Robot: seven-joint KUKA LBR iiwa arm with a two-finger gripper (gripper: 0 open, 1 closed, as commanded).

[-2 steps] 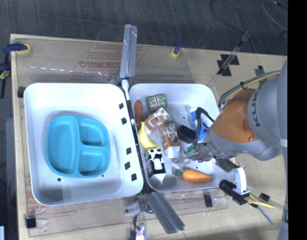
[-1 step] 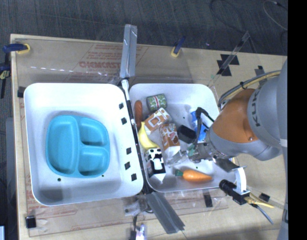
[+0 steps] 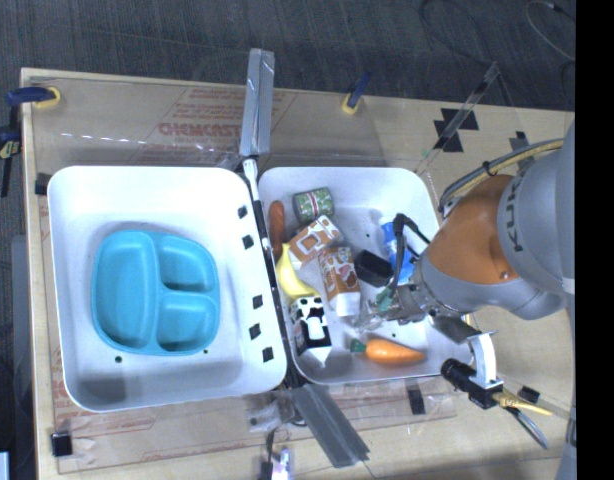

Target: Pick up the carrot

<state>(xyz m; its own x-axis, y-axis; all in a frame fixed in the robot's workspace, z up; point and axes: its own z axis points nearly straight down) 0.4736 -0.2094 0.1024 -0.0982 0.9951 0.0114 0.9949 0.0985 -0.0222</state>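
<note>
The orange carrot [image 3: 392, 351] lies flat near the front wall of the right bin [image 3: 359, 179], its green end pointing left. My gripper [image 3: 389, 300] hangs just above and behind the carrot, low in the bin among the clutter. The carrot rests on the bin floor, apart from the gripper. The grey arm with its orange band [image 3: 467, 246] reaches in over the bin's right rim and hides that side of the bin.
The right bin also holds a green can [image 3: 312, 204], a sausage [image 3: 277, 223], a banana [image 3: 288, 274], a brown carton [image 3: 327, 258], a black-and-white box [image 3: 312, 325] and a blue item [image 3: 391, 235]. In the left bin [image 3: 72, 268] sits a blue divided plate [image 3: 157, 290].
</note>
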